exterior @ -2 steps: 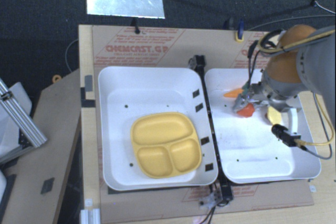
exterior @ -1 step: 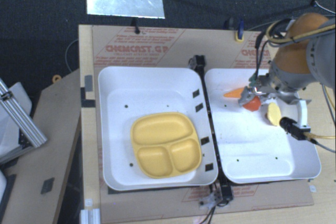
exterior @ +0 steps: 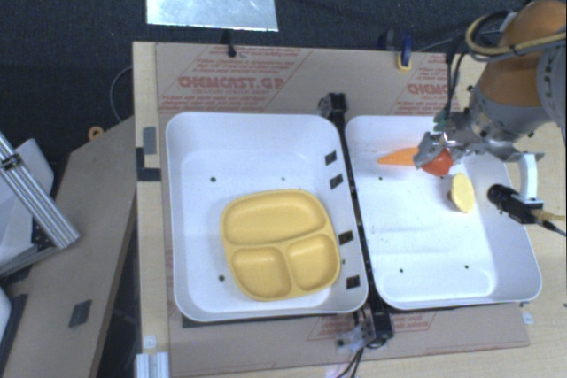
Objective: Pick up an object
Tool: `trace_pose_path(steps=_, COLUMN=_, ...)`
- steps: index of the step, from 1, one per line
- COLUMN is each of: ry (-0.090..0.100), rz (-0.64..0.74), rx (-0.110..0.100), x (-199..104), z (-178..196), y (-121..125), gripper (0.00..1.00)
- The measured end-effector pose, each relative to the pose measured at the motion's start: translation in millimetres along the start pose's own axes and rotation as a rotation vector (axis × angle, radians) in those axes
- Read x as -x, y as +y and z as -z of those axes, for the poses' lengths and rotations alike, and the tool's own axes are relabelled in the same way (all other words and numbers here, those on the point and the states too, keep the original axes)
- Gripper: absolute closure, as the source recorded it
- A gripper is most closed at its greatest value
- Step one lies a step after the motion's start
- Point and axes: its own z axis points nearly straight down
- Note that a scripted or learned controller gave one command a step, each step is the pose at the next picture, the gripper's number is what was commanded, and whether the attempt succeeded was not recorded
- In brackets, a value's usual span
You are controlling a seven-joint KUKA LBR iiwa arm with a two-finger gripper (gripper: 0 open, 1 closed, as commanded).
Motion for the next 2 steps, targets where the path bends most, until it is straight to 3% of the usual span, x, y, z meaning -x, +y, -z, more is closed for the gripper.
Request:
trace_pose_path(steps=1, ry=0.000, rz=0.000, rx=0.000, x=3.0, z=45.1, y=-2.8, gripper=1.00)
trace_pose_path(steps=2, ry=0.002, rz=0.006, rx=-0.004, x=-54.8, z=36.2, y=7.7, gripper=1.00)
